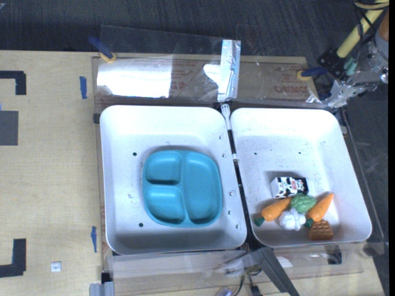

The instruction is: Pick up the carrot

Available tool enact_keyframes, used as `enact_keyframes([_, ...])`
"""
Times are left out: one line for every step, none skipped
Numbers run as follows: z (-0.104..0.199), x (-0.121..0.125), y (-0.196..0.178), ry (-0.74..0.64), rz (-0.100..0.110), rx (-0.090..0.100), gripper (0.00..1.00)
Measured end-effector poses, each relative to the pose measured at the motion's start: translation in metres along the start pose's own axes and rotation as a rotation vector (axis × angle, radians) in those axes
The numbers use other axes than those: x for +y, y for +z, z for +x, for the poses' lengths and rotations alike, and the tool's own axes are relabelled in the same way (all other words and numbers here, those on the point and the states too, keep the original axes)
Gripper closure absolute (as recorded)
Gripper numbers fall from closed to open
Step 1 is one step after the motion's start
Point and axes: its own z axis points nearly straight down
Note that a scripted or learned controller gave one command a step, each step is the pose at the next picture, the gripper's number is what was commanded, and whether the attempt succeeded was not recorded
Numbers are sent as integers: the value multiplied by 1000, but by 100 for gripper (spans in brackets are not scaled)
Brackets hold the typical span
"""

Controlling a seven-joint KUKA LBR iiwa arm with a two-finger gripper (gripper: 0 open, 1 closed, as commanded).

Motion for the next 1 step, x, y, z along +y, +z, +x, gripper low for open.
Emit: enact_keyframes([0, 0, 0, 0, 1, 0, 0])
